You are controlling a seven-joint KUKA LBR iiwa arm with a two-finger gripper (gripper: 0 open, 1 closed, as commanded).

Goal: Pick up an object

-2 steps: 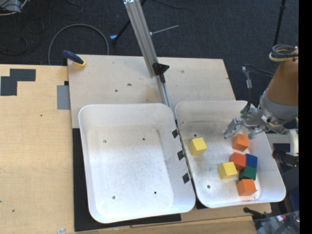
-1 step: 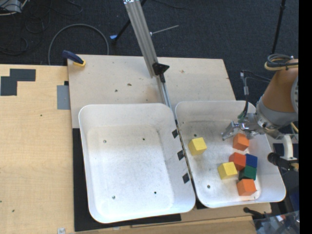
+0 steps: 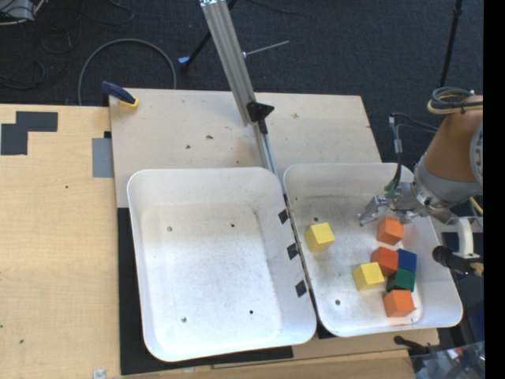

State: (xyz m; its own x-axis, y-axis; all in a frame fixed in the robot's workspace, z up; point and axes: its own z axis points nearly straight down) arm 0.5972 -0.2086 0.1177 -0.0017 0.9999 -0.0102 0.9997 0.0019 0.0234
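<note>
Jaws (image 3: 388, 208): can't tell their spread from here; they sit low in the right bin (image 3: 347, 181), just above an orange cube (image 3: 390, 231). I see a yellow cube (image 3: 319, 236) alone nearer the divider. Clustered below: yellow (image 3: 368, 275), orange (image 3: 384, 258), blue (image 3: 407, 260), green (image 3: 403, 279), orange (image 3: 399, 302). Left bin (image 3: 158, 188) beside it.

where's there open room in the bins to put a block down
The whole floor of the left bin is bare. In the right bin, the back strip along the far wall and the front-left corner near the divider are free. Its right half is crowded: a cluster of orange, blue, green and yellow blocks, with the gripper just behind it.
</note>
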